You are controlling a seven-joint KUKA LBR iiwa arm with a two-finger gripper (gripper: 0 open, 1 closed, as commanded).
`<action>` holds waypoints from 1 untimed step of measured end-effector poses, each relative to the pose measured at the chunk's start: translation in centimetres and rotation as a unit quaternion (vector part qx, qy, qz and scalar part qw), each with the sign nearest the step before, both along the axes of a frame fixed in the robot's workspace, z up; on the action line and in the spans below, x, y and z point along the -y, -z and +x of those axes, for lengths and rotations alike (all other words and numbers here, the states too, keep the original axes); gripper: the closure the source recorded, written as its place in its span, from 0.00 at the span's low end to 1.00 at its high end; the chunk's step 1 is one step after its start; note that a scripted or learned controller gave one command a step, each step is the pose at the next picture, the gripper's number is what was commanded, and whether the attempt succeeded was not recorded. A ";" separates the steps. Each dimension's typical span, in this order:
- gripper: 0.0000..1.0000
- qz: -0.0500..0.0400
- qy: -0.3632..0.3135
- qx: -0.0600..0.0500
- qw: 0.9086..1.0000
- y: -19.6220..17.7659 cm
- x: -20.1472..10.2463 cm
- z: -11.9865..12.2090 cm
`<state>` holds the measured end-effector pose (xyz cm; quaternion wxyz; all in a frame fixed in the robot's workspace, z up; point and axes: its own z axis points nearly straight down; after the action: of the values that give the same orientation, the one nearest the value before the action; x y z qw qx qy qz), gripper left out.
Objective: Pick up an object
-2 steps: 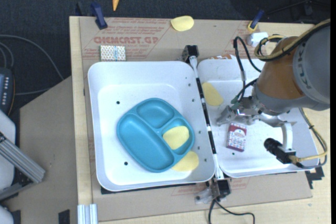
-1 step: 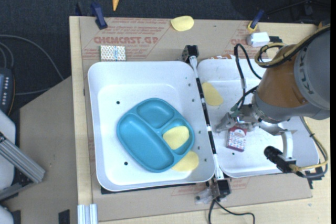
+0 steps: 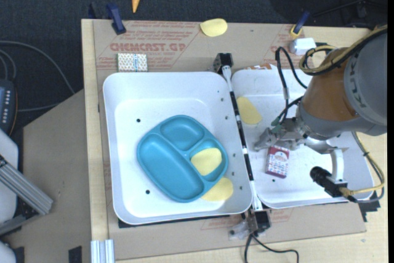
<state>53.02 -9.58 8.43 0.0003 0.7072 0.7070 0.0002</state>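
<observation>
The packet [image 3: 277,162], a small red and white one, lies flat on the floor of the right bin [image 3: 320,194], and it looks the likeliest pick; to take it well I would bring the hand [image 3: 274,135] straight down over its middle with the grip set across its narrow width, since a thing this flat gives little to catch. The hand hangs just above and a little left of the packet's upper end, seemingly apart from it, and whether it is spread or closed I cannot tell, though nothing shows in it.
</observation>
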 end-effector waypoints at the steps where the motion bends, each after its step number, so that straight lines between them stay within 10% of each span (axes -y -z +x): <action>1: 1.00 0.000 0.000 0.001 1.000 -1.0 0.0 0.0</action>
<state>53.06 -9.53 9.42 0.0009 0.7073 0.7069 0.0007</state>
